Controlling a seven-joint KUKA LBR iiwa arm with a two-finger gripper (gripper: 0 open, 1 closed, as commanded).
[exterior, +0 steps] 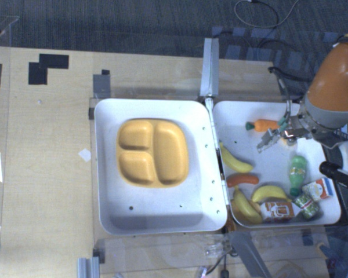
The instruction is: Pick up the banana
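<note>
- Two shallow white bins are seen side by side on a wooden bench: the left bin (162, 213) and the right bin (267, 161).
- A yellow tray (153, 153) with three compartments is laid in the left bin, near its middle.
- The arm (333, 86), grey with an orange band, is seen reaching in from the right, over the upper part of the right bin.
- The gripper (271, 141) is held over the bare upper middle of the right bin; its fingers are spread apart and nothing is seen between them.
- A carrot (262, 125) is seen just above and left of the gripper, apart from it.
- One banana (235, 161) is laid against the left wall of the right bin, below and left of the gripper and well apart from it.
- A red sausage (242, 179) is laid just below that banana.
- Two more bananas (246, 206) (269, 193) are found at the lower edge of the right bin, beside a small carton (276, 211).
- A green bottle (297, 172), a can (307, 205) and a small box (323, 188) are gathered at the lower right of the same bin.
</note>
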